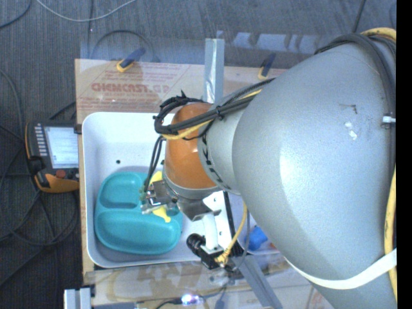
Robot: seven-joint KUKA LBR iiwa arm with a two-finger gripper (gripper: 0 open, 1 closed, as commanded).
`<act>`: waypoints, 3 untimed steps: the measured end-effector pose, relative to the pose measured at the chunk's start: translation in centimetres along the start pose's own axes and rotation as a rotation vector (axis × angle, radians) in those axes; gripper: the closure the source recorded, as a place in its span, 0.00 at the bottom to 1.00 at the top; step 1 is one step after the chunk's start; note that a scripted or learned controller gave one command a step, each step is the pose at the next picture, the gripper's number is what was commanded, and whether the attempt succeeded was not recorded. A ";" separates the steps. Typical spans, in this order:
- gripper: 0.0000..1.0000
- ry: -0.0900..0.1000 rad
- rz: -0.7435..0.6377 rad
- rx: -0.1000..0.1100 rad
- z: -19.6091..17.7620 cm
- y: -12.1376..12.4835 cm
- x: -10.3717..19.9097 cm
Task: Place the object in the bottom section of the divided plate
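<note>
Apparently the placing step is in hand: the arm (302,153) hangs low over the teal plate (132,227) in the left bin (103,134), with something yellow (162,215), likely the object, at the plate's right edge. Whether the claw grips it I cannot tell. Next comes a release squarely inside the bottom section. A blue thing (257,238) lies in the right bin.

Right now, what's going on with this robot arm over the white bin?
The grey arm reaches in over the left white bin, its orange band above the wrist. Its hand hangs low over a teal divided plate lying in the bin's near corner. A small yellow object shows right at the hand, over the plate's larger section; whether it is gripped or already lying on the plate can't be told. Something blue peeks out under the arm.
</note>
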State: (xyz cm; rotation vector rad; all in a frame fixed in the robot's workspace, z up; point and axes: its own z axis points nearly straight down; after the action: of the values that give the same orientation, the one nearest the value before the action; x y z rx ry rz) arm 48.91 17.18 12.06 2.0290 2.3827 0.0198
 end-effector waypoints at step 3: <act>1.00 -0.005 0.186 0.020 -8.1 -1.5 -6.7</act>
State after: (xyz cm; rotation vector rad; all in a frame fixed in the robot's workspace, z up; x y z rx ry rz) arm 48.37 10.29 20.14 2.2493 2.1904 -0.0070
